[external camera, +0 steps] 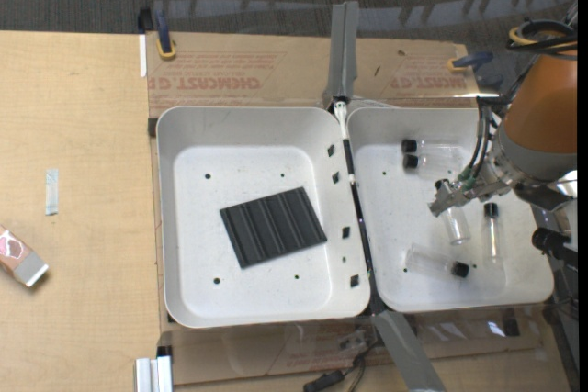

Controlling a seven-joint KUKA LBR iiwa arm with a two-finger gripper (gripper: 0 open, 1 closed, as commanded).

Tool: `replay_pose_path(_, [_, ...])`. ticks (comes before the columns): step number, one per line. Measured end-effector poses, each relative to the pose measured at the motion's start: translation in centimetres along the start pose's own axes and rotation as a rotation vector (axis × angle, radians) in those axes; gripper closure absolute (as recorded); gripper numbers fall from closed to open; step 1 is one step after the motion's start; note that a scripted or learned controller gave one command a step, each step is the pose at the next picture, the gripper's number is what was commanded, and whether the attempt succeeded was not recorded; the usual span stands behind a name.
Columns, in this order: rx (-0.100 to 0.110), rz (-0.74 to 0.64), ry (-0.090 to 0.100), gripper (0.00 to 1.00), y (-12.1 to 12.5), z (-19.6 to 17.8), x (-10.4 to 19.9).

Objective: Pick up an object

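Observation:
Several clear vials with black caps lie in the right bin (395, 289). One vial (432, 263) lies near the front, another (492, 229) to the right, and a pair (411, 153) sits at the back. My gripper (448, 199) hangs low over the middle of this bin, reaching in from the right. A clear vial (457, 230) lies just below and in front of it; whether they touch is unclear. A dark ribbed rectangular pad (273, 226) lies flat and skewed in the left bin (175, 197).
The grey arm with its orange band (544, 106) fills the right bin's far right side. A grey divider post (344, 50) stands behind the two bins. A small packet (20, 258) and a strip (51, 192) lie on the wooden bench at left.

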State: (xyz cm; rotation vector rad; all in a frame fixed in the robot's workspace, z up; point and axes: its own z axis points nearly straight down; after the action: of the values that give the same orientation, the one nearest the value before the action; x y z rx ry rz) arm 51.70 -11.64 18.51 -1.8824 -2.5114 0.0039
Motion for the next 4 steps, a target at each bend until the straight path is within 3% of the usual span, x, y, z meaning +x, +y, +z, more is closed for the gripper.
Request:
replay_pose_path(1, [0.001,0.044,0.000,1.00,4.2,3.0,-0.7])
replay_pose_path(2, [0.000,-0.031,-0.001,1.00,13.9,7.3,-2.9])
replay_pose_path(3, [0.000,-0.031,-0.001,0.00,13.9,7.3,-2.8])
replay_pose_path(4, [0.000,-0.129,0.000,0.00,8.2,8.5,-2.8])
